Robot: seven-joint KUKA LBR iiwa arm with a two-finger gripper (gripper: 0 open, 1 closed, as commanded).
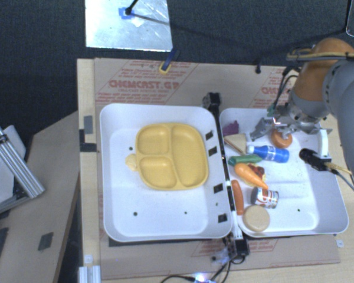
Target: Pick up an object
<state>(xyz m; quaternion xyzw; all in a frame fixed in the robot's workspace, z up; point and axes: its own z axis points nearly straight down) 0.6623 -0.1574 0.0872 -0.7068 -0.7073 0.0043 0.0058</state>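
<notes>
My gripper (275, 125) is low over the back of the right bin (330, 208), reaching in from the right. Right under it lies an orange-brown round piece (281, 139), partly covered by the gripper. Just in front lies a blue bottle (272, 154) on its side. To the left are a pale cheese wedge (236, 142) and a small purple piece (232, 125). Nearer the front lie a green stick (243, 160), a carrot (249, 175), a red sausage (238, 197), a small can (265, 197) and a tan round disc (256, 219).
The left bin (115, 205) holds a yellow divided plate (168, 156) with a small yellow bit (131, 162) at its left edge. A black-clipped divider (220, 158) runs between the bins. A shiny metal sheet (128, 16) lies beyond the bench.
</notes>
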